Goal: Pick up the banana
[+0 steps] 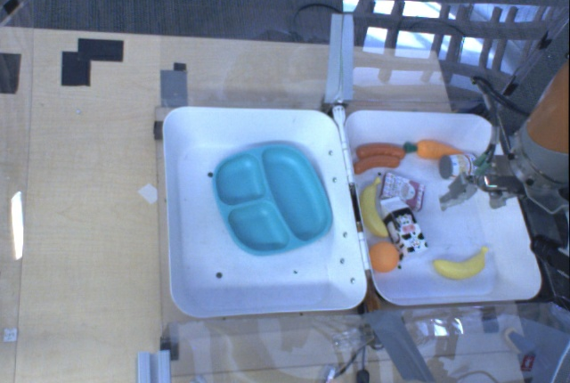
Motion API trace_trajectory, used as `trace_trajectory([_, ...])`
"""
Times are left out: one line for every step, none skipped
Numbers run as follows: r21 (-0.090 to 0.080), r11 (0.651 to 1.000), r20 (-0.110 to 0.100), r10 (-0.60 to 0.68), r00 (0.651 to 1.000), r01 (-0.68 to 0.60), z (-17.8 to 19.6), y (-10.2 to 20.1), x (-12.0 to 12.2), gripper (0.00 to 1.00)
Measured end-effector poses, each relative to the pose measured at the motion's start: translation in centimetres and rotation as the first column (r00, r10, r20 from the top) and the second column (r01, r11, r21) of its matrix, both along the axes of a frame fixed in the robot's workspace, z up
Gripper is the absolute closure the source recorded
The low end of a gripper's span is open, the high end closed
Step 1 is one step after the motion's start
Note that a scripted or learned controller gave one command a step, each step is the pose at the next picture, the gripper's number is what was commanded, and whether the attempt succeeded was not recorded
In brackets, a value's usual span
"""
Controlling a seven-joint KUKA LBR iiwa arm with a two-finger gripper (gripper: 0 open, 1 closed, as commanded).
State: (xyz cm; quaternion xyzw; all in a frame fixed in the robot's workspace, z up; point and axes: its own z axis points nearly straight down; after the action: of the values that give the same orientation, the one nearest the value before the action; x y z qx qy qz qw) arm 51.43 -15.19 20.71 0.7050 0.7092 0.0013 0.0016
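The arm is cut off at the view's 3 o'clock edge. Its claw (465, 191) hangs over the right bin (517, 283), fingers spread, gripping nothing. One banana (461, 265) lies at the bin's 5 o'clock with bare floor around it; a second banana (371, 210) at 9 o'clock is partly hidden beside a packet (400, 190). The blue tray (272, 199) fills the left bin (191, 221).

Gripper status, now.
Gripper: above the right bin, nothing between its fingers; open or shut cannot be told. The nearest banana lies on the bin floor, apart from it.
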Motion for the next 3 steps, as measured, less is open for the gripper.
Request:
trace_trajectory([0.000, 1.000, -0.001, 0.003, 1.000, -0.003, -9.3, -2.0, -2.7, 0.00])
trace_trajectory([0.001, 0.996, 0.005, 0.084, 0.996, -0.084, -11.8, -5.3, -2.4, 0.00])
trace_trajectory([-0.002, 0.996, 0.014, 0.087, 0.996, -0.087, -10.6, -5.2, -2.0, 1.00])
